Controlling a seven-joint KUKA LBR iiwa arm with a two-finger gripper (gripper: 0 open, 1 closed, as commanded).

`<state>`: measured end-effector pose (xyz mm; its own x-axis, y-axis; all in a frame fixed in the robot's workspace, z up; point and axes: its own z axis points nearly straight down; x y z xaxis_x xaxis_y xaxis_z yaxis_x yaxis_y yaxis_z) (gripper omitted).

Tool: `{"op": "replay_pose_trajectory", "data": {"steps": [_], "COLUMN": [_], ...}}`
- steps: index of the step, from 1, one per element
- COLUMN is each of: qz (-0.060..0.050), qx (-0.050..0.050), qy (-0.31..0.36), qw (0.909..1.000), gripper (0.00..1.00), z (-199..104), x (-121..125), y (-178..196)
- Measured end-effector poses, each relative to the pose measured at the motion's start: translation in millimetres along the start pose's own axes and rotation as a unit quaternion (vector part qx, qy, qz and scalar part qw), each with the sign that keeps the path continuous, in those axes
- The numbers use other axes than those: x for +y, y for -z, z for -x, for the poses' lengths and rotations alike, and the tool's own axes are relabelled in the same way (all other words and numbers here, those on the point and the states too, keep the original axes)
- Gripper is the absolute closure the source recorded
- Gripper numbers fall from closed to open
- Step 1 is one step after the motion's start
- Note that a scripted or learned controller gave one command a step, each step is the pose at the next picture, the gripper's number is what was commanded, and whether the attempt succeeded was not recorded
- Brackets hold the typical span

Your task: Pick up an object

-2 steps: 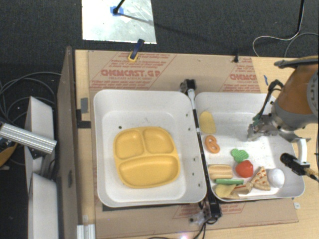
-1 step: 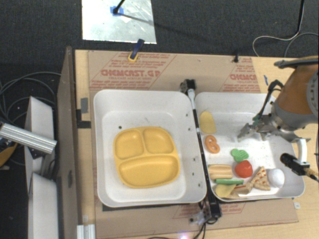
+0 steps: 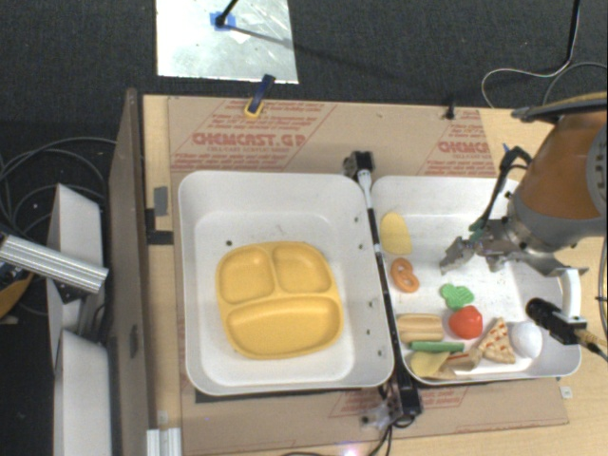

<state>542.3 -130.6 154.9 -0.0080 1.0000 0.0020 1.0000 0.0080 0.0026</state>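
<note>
A: Toy food (image 3: 446, 326) is what you're after, and it lies in the right bin (image 3: 427, 193), mostly below the gripper (image 3: 459, 253) and toward the bin's near edge.

B: What sits closest to the fingers?

A: You'll see the green piece (image 3: 457, 295) just below the gripper, with the red tomato (image 3: 465, 322) under that. The orange pretzel-shaped ring (image 3: 405, 275) lies to its left, and the yellow lemon-like piece (image 3: 395, 233) is further left and slightly up. The hot dog bun (image 3: 420, 328), pizza slice (image 3: 496, 342) and white egg (image 3: 525, 339) rest well below it.

B: Is it holding anything?

A: No. Its fingers stand apart, spread over bare bin floor, with nothing between them.

B: And beyond that?

A: Far to the gripper's left you have the left bin (image 3: 204, 255), which holds a yellow divided tray (image 3: 278, 299).
</note>
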Motion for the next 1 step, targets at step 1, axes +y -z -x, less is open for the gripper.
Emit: {"op": "replay_pose_trajectory", "data": {"steps": [1], "qz": [0.000], "qx": [-0.001], "qy": [-0.004], "qw": [1.0000], "gripper": [0.00], "z": [-5.2], "x": [-30.1], "y": [-72.0]}}
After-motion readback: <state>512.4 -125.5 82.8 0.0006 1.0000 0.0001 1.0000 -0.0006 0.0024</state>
